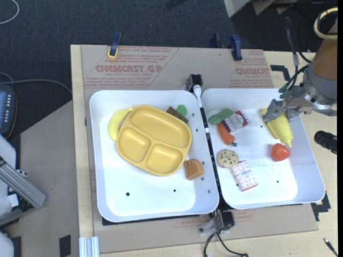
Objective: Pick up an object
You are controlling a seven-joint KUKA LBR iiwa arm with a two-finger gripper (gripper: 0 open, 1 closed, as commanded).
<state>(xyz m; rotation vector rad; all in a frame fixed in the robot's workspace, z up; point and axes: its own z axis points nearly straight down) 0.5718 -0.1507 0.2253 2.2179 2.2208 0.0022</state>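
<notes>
My gripper (280,110) hangs over the far right part of the right bin (308,189), on the end of the grey arm with its orange band. Directly under and in front of it lies a yellow squeeze bottle (283,130), whose upper end is hidden by the gripper. A red tomato (280,152) rests just in front of the bottle. Further left in the same bin are a green piece (221,114), an orange carrot (226,134), a red and white packet (236,122), a cookie (227,158) and a pink and white packet (245,175).
The left bin (144,202) holds a yellow divided tray (153,140) lying over a yellow plate (113,125), a brown cracker (193,168), and small brown and green pieces (178,112) behind the tray. A black clip (194,81) sits where the bins meet.
</notes>
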